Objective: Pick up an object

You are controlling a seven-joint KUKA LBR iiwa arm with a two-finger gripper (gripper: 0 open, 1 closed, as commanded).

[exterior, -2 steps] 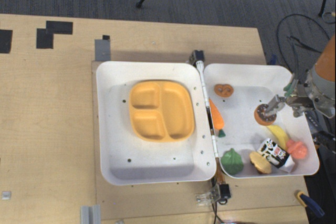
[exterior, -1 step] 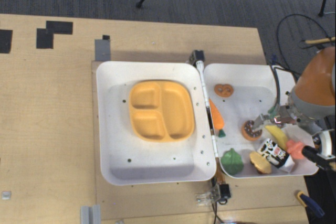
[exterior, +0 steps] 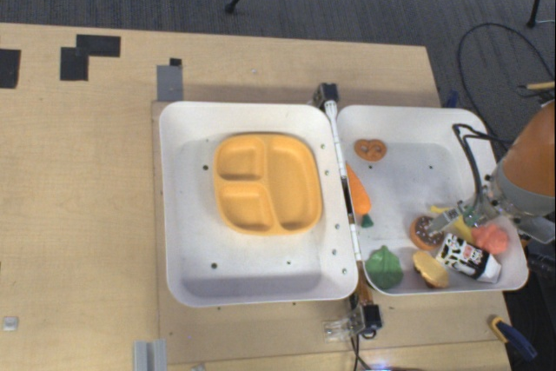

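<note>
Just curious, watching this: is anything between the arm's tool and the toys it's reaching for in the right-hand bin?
Nothing visible. The tool sits right among the toys: a donut, a pink toy and a black-and-white carton crowd together around it.

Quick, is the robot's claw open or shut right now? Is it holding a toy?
Gripper: low in the right white bin among the toys, but whether it is open, shut or holding anything cannot be told.

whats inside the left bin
The left bin holds one thing: a yellow divided tray, lying flat near its middle with nothing in its three compartments. Whatever lies beneath the tray is covered.
</note>
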